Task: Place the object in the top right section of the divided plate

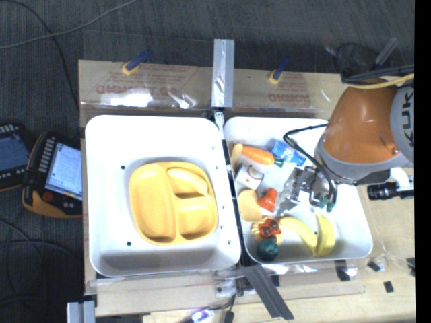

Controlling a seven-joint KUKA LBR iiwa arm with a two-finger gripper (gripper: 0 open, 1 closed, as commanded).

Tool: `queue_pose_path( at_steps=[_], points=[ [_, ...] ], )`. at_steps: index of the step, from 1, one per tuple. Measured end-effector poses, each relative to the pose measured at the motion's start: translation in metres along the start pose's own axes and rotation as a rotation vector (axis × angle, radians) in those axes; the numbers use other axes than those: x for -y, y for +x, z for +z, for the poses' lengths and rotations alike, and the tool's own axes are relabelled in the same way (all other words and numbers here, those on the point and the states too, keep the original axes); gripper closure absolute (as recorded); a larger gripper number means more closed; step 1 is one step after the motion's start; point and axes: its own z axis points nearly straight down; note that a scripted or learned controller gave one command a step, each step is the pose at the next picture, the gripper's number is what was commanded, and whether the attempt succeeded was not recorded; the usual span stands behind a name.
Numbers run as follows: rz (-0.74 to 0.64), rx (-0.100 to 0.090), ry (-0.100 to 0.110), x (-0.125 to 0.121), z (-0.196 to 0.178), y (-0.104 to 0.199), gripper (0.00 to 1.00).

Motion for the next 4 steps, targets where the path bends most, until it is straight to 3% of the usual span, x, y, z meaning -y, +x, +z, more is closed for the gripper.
queue_pose_path(
  at_steps=[1,2,3,4],
  points=[
    [-0.268,-0.001,-0.001,-0.049,0.0,0.045,1.0],
    [-0.363,-0.001,0.001,-0.046,0.0,0.044,1.0],
    [-0.146,-0.001,-0.001,0.002,0.0,0.024,1.0],
    [-0.197,0.0,0.0,0.019,-0.01,0.017,1.0]
  ],
)
